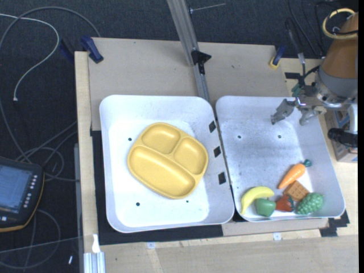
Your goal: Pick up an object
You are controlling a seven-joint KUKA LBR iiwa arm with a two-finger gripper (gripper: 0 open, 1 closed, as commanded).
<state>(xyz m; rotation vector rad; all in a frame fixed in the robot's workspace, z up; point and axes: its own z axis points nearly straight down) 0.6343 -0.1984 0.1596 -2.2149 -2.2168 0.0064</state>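
Toys: the carrot [293,175], banana [255,197], green apple [264,207], a red piece [283,203], cracker [297,190] and grapes [309,203] are lying bunched in the near right corner of the right bin [250,141], several touching; likely they are collecting there because the floor dips that way.
Plate: a yellow divided plate [168,159] is sitting alone in the left bin [114,152].
Gripper: the gripper [294,112] is hanging over the far right part of the right bin, well apart from the toys.
Jaws: they are standing wide, with nothing between them.
Arm: it is reaching in from the right, wrist pointing down.
Next: the move calls for travelling toward the near corner and singling out one toy.
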